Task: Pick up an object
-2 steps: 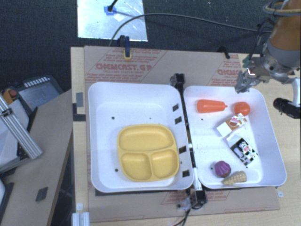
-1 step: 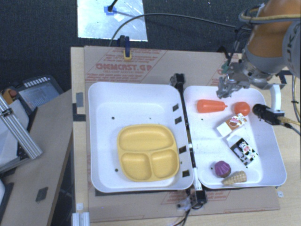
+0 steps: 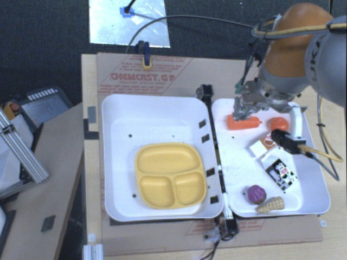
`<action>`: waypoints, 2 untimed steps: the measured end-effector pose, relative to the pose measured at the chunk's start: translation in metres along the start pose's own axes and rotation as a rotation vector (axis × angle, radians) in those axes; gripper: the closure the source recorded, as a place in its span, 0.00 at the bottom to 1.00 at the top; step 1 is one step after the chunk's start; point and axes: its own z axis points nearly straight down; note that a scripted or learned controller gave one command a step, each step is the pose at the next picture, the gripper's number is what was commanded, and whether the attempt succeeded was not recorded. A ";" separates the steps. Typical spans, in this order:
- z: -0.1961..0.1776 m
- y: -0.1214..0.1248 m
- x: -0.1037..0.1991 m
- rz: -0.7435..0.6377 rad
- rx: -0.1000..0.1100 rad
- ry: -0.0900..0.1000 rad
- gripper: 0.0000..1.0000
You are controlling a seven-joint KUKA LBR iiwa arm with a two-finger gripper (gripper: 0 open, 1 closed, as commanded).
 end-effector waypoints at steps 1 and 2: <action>-0.003 -0.020 0.043 0.000 0.000 0.000 1.00; -0.001 -0.035 0.088 -0.001 0.000 0.000 1.00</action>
